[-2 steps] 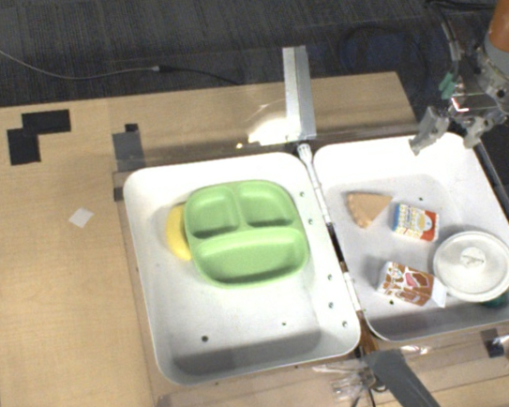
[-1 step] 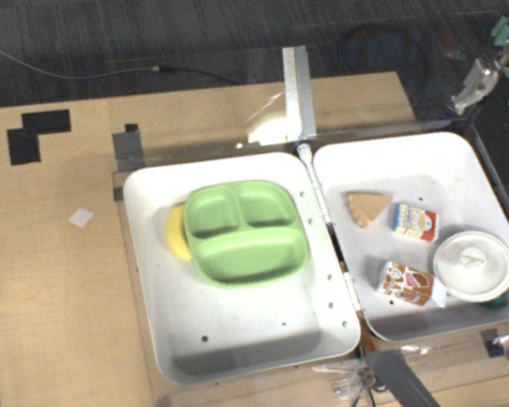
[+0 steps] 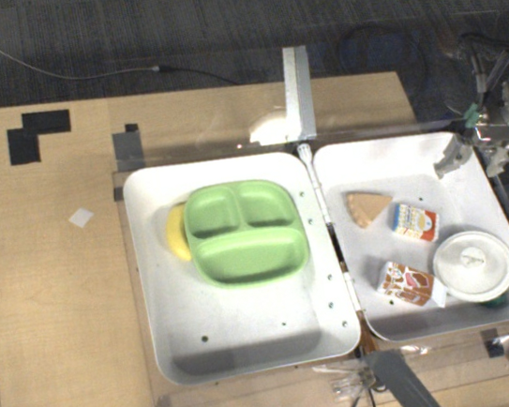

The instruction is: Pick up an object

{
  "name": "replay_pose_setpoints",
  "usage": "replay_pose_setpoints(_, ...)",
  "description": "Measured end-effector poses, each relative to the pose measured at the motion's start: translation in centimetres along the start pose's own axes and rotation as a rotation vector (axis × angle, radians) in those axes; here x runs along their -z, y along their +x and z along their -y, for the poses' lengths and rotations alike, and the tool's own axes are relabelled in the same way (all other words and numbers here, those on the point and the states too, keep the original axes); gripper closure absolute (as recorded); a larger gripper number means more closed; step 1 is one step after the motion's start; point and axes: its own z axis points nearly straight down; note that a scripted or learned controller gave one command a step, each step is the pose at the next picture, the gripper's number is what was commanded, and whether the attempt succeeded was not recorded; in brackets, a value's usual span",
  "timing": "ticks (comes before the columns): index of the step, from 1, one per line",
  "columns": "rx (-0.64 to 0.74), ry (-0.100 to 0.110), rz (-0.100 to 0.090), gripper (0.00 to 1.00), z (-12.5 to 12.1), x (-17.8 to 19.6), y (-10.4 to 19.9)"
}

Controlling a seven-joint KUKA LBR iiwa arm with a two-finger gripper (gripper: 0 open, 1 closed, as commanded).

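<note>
The claw (image 3: 452, 159) hovered at the far right corner of the right bin (image 3: 390, 157); whether it stood wide or narrow could not be told. Candidate objects lay within that bin: a tan wedge (image 3: 367, 207), a small carton (image 3: 413, 220), a red packet (image 3: 406, 282) and a white lidded cup (image 3: 473, 262). Likely risk: the packet touched the cup, so a descent there could nudge both. The arm was cut off at the frame edge.

Green tray (image 3: 243, 231) over yellow item (image 3: 176, 235), left bin (image 3: 247, 341); pincer (image 3: 456, 154) above right bin (image 3: 442, 317) far corner.
</note>
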Motion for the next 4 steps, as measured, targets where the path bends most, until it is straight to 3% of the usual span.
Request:
replay_pose_setpoints(1, -0.031, -0.007, -0.001, 0.0, 3.5, -11.3, 3.3)
replay_pose_setpoints(2, 0.096, -0.004, 0.0, 0.0, -2.3, -9.5, 4.0)
replay_pose_setpoints(3, 0.187, -0.005, 0.0, 0.0, -6.3, -9.5, 7.1)
replay_pose_setpoints(4, 0.349, -0.026, 0.005, 0.0, -1.6, -11.7, 2.5)
